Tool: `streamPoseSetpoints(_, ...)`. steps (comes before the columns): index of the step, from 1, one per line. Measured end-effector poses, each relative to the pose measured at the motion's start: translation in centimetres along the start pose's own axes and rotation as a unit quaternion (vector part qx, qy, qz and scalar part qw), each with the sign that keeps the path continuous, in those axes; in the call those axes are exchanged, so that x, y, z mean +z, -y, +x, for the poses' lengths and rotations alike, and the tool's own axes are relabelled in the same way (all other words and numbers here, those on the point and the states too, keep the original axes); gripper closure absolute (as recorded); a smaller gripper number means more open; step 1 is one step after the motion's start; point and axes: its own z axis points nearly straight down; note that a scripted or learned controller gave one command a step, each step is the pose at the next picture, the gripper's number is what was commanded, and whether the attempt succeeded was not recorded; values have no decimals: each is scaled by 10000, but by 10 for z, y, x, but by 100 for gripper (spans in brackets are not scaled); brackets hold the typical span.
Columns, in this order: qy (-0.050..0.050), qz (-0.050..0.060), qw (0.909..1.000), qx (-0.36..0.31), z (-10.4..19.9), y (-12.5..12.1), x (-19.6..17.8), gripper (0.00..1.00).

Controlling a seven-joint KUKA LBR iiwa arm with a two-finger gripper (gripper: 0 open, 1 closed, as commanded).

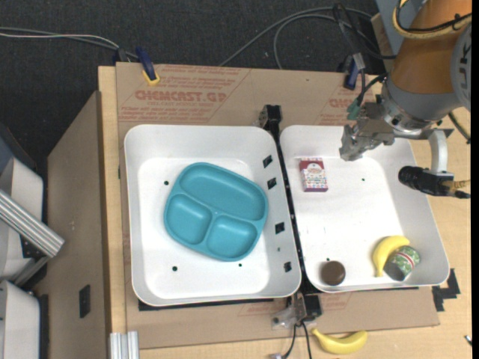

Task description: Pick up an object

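Below bench edge: a banana (342, 341) lies outside both bins, nearest the camera.
Right bin (426, 223): holds 4 things; a brown round object (332, 273), a second banana (386, 251) touching a small can (403, 262), and a small red-and-white box (313, 175).
Left bin (142, 223): 1 blue divided plate (215, 211).
Gripper (353, 148): above the right bin's far edge, beside the box, probably its target; holds nothing, whether its tips are spread I cannot tell.

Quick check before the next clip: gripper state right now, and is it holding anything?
Gripper: cannot be told from this view; it hangs over the right bin, above and right of the small red box, with nothing seen held.
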Motion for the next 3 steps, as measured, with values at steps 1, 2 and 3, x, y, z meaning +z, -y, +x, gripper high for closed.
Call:
streamPoseSetpoints(1, 1, -7, 10000, -2, 51, -1, -5, 100)
streamPoseSetpoints(2, -3, 12, 10000, -7, 108, 9, 11, 100)
streamPoseSetpoints(3, -1, 11, 10000, -3, 165, 23, 17, 100)
